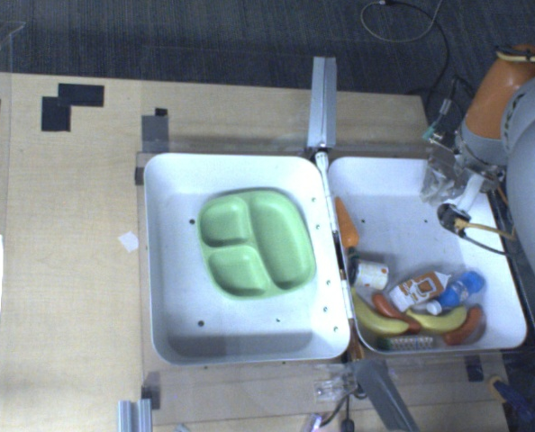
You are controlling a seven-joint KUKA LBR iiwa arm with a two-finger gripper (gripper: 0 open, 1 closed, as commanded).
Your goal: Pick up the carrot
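Right bin (403, 183): carrot (346, 225) hugs left wall (hand (443, 183) well apart).

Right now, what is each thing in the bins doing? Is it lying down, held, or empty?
carrot: lying flat against the right bin's left wall, not held
green plate: right side up in the left bin, its three sections bare
bananas: lying in the pile at the right bin's near edge
bottle: on its side in that pile
end effector: over the right bin's far right corner, away from the carrot

wooden bench (60, 268) — two white bins (164, 268) side by side
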